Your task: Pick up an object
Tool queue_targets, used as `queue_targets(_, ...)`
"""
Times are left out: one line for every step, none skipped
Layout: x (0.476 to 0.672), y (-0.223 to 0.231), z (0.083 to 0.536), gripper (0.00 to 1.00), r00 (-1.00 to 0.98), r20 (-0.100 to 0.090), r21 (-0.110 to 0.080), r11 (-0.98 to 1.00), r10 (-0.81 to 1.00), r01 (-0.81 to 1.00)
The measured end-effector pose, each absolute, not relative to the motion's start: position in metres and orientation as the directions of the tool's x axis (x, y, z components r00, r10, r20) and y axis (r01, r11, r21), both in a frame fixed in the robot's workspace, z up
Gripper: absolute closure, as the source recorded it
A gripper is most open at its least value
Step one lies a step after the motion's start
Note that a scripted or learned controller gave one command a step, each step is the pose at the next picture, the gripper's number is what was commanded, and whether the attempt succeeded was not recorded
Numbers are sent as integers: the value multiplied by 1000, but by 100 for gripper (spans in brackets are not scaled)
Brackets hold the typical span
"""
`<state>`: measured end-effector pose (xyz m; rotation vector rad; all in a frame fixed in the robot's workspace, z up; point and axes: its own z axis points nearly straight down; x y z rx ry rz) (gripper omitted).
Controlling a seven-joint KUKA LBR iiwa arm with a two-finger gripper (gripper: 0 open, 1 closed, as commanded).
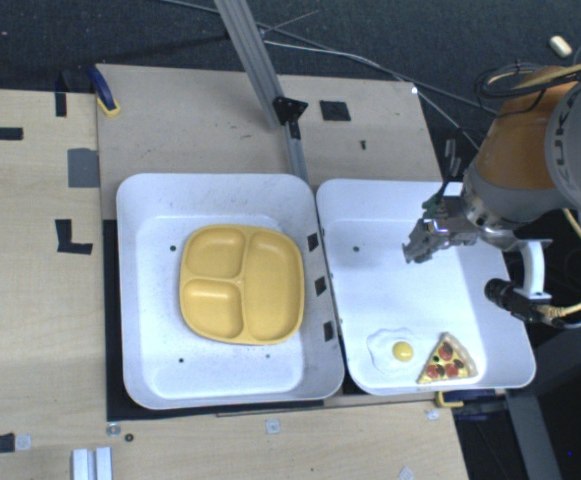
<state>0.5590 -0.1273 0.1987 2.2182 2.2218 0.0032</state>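
A toy fried egg (393, 350) lies near the front edge of the right bin (370, 218). Beside it on the right rests a toy pizza slice (447, 360). A yellow divided plate (241, 283) fills the middle of the left bin (150, 268). My gripper (422, 245) hangs over the right bin's middle right, pointing down and left, well behind the egg and the pizza slice. Nothing shows between its fingertips.
A slanted metal pole (260, 58) runs from the top down to the gap between the bins. Black cables (390, 68) cross the dark floor behind. The wooden bench (30, 268) extends left of the bins, with black tape marks.
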Motion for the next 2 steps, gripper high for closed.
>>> queue_targets(564,-125,261,100,-2,-1,5,2,1000,1000)
queue_targets(568,-72,245,100,-6,0,-2,6,1000,1000)
